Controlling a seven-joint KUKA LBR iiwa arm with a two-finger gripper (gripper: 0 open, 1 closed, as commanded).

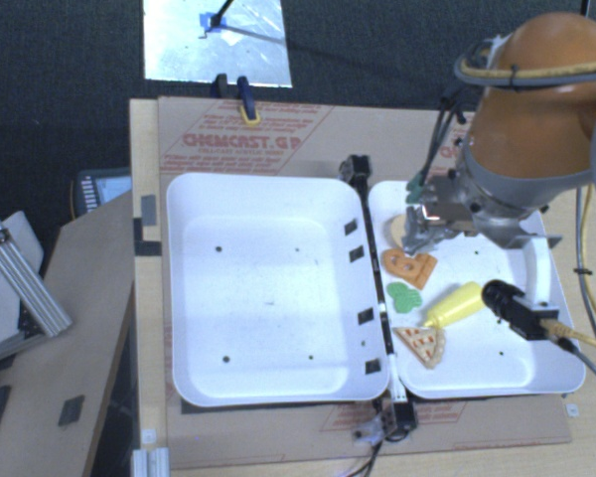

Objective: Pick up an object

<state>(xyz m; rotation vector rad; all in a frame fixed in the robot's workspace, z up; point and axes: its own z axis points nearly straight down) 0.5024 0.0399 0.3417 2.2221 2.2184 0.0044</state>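
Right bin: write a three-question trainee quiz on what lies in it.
1. True or false: the yellow piece lies in the right bin.
2. What colour is the small piece between the wedge and the triangle?
3. Which lies nearest the pincer? A yellow piece, B wedge, C triangle.
Key: 1 true; 2 green; 3 B.
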